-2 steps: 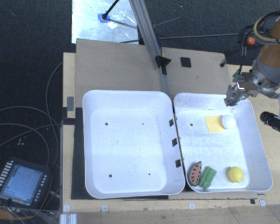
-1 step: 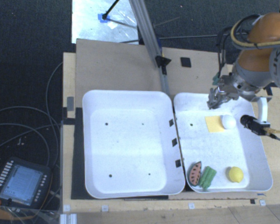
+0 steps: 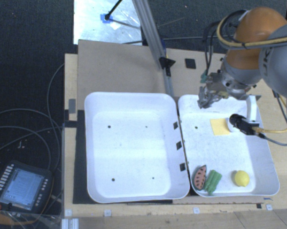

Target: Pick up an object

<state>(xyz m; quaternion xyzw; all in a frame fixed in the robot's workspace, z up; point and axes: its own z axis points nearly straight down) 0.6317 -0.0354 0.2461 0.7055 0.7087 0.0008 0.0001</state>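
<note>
The right bin (image 3: pixel 255 153) holds a flat yellow square (image 3: pixel 220 127) near its far side. A watermelon-slice toy (image 3: pixel 200 177), a green object (image 3: pixel 213 181) and a yellow lemon (image 3: pixel 241 178) lie along its near edge. My gripper (image 3: pixel 206 100) hangs over the far left part of the right bin, left of and above the yellow square, apart from it. Nothing shows between its fingertips.
The left bin (image 3: pixel 93 133) lies beside the right one, with black clips (image 3: pixel 179 145) along the shared edge. A metal pole (image 3: pixel 153 32) slants up behind the bins. A teach pendant (image 3: pixel 18 187) and cables lie on the floor at left.
</note>
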